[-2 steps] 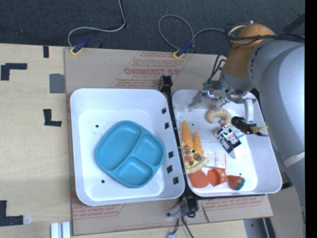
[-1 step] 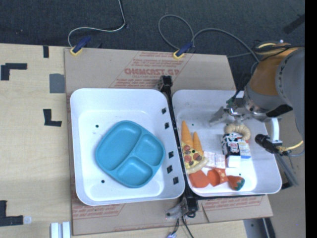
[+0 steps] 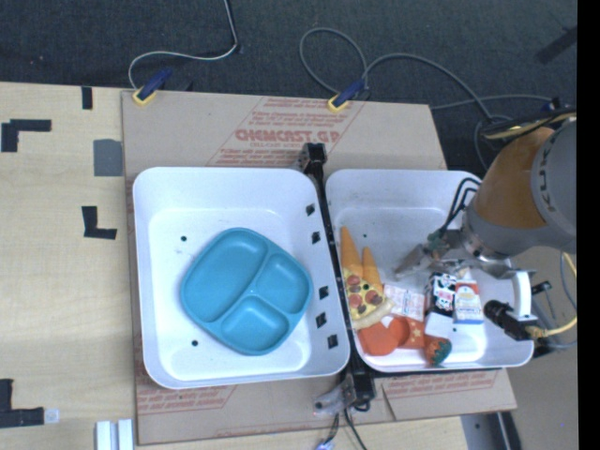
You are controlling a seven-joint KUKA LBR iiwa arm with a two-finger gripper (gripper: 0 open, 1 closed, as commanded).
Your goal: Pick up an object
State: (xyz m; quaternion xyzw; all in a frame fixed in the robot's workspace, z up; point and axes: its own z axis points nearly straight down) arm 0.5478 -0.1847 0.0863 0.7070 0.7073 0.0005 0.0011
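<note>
Arm [image 3: 539,195] cut off at right edge

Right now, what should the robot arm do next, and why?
Probably dip a little lower and close. The gripper hovers in the right bin, just above the toys: a pizza slice, a small carton, a tomato. Nothing sits between its fingers.

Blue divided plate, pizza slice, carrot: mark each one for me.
Blue divided plate [image 3: 246,291], camera view, on the central ridge.
Pizza slice [image 3: 364,293], camera view, on the topping face.
Carrot [image 3: 349,247], camera view, on the mid-body.
</note>
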